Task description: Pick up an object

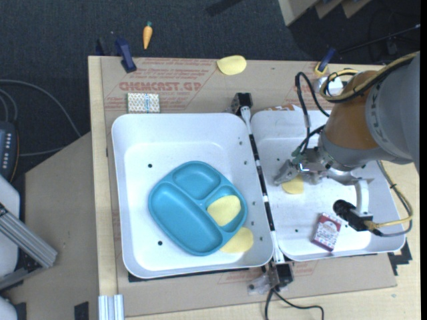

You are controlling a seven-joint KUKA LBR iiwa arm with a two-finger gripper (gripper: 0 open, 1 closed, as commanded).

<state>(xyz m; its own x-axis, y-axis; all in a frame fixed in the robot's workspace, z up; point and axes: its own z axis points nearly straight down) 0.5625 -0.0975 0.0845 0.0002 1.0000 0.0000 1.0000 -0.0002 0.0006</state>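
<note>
My gripper [291, 173] is low in the right bin [287, 122], near its left wall. Right at its tip, touching or just below it, lies a small yellow piece [292, 187] on the bin floor. A red and white packet [327, 232] lies at the front of the same bin, apart from the gripper. In the left bin [133, 139] a blue divided plate [187, 209] holds a yellow lump [225, 209] in its right compartment. Another yellow lump [238, 241] rests against the plate's front right edge.
The divider between the bins [257, 172] runs just left of the gripper. On the bench behind the bins lie a yellow disc [231, 65], a patterned sachet [143, 102], a blue clip [125, 55] and a small carrot-like toy [147, 36]. Cables [307, 105] loop over the right bin's back.
</note>
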